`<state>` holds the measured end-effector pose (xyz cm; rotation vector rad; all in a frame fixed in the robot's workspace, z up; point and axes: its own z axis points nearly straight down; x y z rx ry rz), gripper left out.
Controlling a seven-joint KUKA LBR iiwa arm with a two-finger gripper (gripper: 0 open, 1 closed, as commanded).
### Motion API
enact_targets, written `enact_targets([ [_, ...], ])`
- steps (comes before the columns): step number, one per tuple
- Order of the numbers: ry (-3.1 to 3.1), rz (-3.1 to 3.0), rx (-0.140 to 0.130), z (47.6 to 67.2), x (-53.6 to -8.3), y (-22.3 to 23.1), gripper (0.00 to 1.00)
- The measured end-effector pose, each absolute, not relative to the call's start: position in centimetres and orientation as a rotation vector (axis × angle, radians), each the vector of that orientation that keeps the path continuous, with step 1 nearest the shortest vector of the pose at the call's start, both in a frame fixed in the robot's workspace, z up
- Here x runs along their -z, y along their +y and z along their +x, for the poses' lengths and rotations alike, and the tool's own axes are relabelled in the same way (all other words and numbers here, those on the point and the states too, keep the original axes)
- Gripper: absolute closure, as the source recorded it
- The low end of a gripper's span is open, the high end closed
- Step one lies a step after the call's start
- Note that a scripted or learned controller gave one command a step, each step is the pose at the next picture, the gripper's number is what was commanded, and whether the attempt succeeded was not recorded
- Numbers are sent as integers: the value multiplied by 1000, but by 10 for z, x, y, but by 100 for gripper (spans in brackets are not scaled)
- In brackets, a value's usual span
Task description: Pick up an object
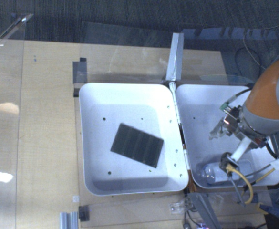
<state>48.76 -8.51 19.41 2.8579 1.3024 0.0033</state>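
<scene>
Wooden bench [39, 142], dark pad [137, 145] mid left bin [89, 128] — margins open all round

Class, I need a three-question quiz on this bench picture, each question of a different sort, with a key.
1. True or false: the dark ribbed pad lies in the left bin.
2. Which bin is the arm over? A) left B) right
3. Fill in: the pad lies ____ on the bin floor.

Key: 1 true; 2 B, the right bin; 3 flat.
</scene>
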Motion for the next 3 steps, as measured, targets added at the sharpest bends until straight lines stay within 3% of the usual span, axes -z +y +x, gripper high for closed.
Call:
enact_targets([
  [1,1395,2813,-5,528,-226,-149,0],
  [2,1458,2776,-22,497,-90,-85,0],
  [3,1697,2641,-7,488,-185,-63,0],
])
